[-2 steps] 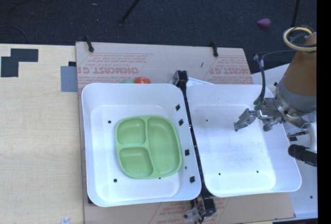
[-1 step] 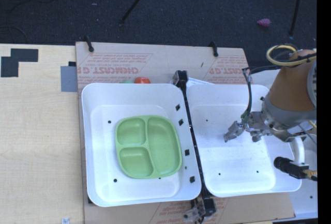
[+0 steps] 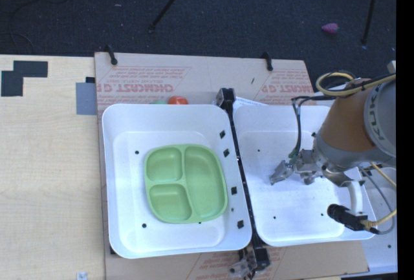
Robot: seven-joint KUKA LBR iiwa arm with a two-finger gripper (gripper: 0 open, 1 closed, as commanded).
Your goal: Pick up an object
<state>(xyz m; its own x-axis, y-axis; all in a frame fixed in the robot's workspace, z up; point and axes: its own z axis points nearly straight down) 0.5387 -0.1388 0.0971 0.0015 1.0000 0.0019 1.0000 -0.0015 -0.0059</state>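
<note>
Two shallow white bins sit side by side on the bench (image 3: 45, 169), over a sheet of printed cardboard (image 3: 194, 78). The left bin (image 3: 119, 175) holds a pale green divided plate (image 3: 185, 182) with three compartments, lying flat near the middle of the bin floor, slightly toward the divider. Behind that bin's far rim, an orange-red object (image 3: 177, 101) and a bit of something green beside it peek out against the cardboard; what they are cannot be told. A black clamp strip (image 3: 237, 169) runs along the seam between the two bins, standing between the plate and the arm's side. The arm (image 3: 352, 123), grey with its orange band, reaches in from the right over the right bin (image 3: 272, 227). The gripper (image 3: 283, 172) hangs low over the right bin's floor, pointing toward the divider, well apart from the plate in the other bin. Its fingers look spread a little, with only white bin floor visible around them and nothing between them.
</note>
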